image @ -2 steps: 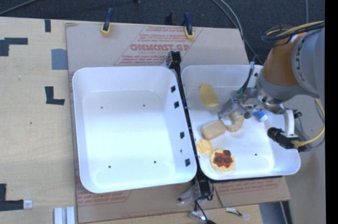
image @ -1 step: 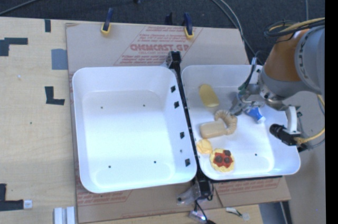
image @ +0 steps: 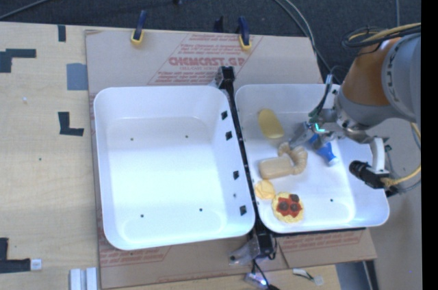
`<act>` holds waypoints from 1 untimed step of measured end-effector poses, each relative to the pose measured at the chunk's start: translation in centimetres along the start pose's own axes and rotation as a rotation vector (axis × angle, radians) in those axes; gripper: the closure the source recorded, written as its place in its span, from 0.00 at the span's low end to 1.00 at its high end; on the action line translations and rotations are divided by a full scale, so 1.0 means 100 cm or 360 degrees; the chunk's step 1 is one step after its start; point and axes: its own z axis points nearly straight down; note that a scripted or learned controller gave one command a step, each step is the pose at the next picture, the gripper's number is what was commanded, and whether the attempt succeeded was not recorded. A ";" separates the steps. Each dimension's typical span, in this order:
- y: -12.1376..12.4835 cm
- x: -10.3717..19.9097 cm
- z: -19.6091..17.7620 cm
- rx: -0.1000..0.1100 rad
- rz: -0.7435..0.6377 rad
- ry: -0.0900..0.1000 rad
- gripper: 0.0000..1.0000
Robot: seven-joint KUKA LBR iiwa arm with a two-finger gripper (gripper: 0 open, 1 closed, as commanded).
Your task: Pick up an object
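The right bin (image: 342, 210) holds several small items. A yellow oval piece (image: 270, 123) lies near its back left. A tan block (image: 276, 167) sits at the middle, with a tan curved piece (image: 298, 156) touching its right end. A small yellow lump (image: 265, 189) and a yellow disc with red and dark spots (image: 289, 207) lie near the front. A blue item (image: 324, 150) lies right of the curved piece. My gripper (image: 308, 135) is low in the right bin, just above the curved piece and beside the blue item.
The left bin (image: 164, 172) stands beside the right one, with a black divider clip strip (image: 236, 145) between them. Both rest on a cardboard sheet (image: 198, 63) held by two clamps at the back. Cables cross the dark floor behind.
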 end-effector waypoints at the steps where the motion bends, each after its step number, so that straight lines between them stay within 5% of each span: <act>1: -0.059 -0.002 0.031 -0.0005 0.0002 -0.0001 0.00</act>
